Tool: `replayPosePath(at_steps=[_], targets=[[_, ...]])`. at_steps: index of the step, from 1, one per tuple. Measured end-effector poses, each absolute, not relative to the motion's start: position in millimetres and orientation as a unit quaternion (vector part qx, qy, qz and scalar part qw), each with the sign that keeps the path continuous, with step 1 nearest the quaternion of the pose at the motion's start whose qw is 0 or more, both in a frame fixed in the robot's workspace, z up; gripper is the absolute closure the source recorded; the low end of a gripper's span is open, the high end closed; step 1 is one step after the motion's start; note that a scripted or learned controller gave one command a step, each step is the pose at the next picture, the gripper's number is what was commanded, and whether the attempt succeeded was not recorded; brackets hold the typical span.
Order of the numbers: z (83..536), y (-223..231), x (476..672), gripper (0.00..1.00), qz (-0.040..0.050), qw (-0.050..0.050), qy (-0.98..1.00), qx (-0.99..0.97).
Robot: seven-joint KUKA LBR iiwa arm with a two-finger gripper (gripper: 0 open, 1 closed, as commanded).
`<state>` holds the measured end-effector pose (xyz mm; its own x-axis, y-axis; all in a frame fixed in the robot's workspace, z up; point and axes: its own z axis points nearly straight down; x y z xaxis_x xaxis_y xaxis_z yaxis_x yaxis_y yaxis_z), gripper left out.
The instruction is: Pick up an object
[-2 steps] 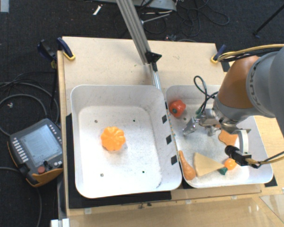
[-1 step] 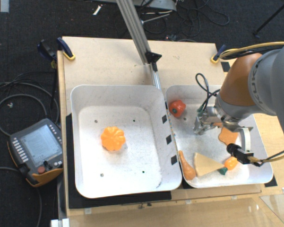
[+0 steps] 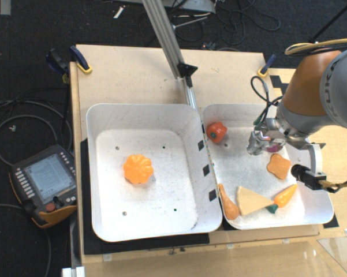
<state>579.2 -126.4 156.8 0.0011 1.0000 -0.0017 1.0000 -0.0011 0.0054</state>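
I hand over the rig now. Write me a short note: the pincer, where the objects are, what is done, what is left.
Pincer: low over the right bin, nothing seen held.
Left bin: orange pumpkin.
Right bin: red tomato, orange piece beside the pincer, carrot, cheese wedge, second carrot near the divider.
Done: nothing picked.
Left: grasp one object and lift; the orange piece looks closest.

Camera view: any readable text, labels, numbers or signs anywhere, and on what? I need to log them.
No text can be read.
Teach pendant, left of the bench: its screen shows content, too small and blurred to read.
Black tabs on the divider between the two bins: no lettering visible.
Left bin, right bin, toy food and arm: no visible markings.
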Motion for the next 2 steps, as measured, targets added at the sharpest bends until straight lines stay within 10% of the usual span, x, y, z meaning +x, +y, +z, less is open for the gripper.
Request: replayPosePath(at_steps=[2], targets=[[244, -130, 579.7, 1.0, 0.0015, 0.003, 0.708, 0.706]])
